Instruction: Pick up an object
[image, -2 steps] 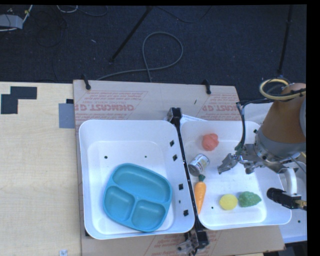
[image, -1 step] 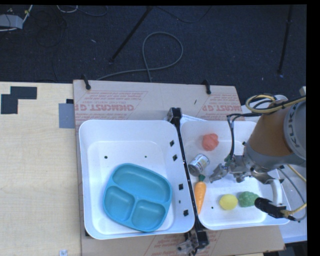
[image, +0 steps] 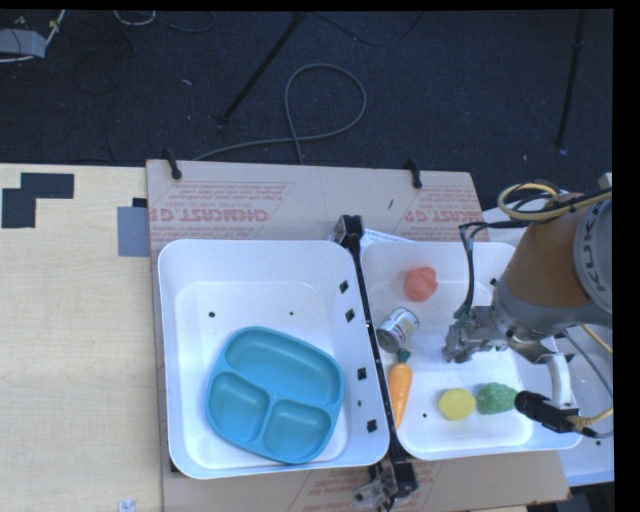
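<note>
In the right bin (image: 440, 445) lie a pinkish-red ball-like fruit (image: 421, 283), a small silver can (image: 398, 328) on its side, an orange carrot (image: 399, 391), a yellow lemon (image: 457, 404) and a green leafy piece (image: 494, 398). My gripper (image: 461, 343) hangs low over the bin's middle, right of the can and above the lemon. Nothing shows between its fingers, and their opening is too small and dark to read.
The left bin (image: 190, 300) holds a blue divided plate (image: 274, 393). A black divider (image: 362, 330) runs between the two bins. The arm's orange band (image: 545, 265) and cables (image: 530, 198) crowd the right bin's far right side. Cardboard (image: 300, 205) lies under both bins.
</note>
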